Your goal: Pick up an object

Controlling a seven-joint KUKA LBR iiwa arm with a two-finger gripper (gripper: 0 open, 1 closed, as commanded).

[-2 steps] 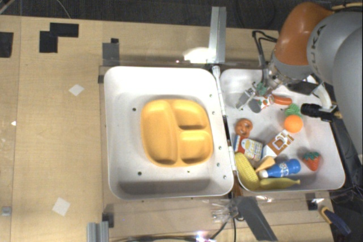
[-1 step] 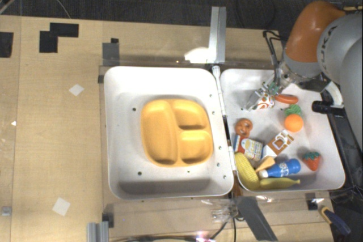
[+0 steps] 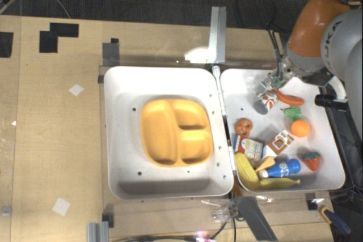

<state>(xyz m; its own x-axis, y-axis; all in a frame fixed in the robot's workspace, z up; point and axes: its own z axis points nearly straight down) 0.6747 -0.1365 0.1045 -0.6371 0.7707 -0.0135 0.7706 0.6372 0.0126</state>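
My gripper [image 3: 271, 86] hangs over the upper left part of the right bin [image 3: 238, 83], reaching in from the right. Directly below it a small grey and red can [image 3: 267, 102] sits by the bin floor; whether the two touch cannot be told. A red chili [image 3: 289, 99] lies just right of the can. Further down are a green piece [image 3: 292, 113], an orange [image 3: 301, 128], a brown and white carton [image 3: 282, 141] and a strawberry [image 3: 312, 160].
The right bin's lower left corner is crowded with a brown-headed bottle [image 3: 243, 127], a white packet [image 3: 252, 148], corn [image 3: 245, 167], a blue bottle [image 3: 282, 169] and a banana [image 3: 278, 182]. The left bin [image 3: 116, 122] holds a yellow compartment tray [image 3: 176, 130].
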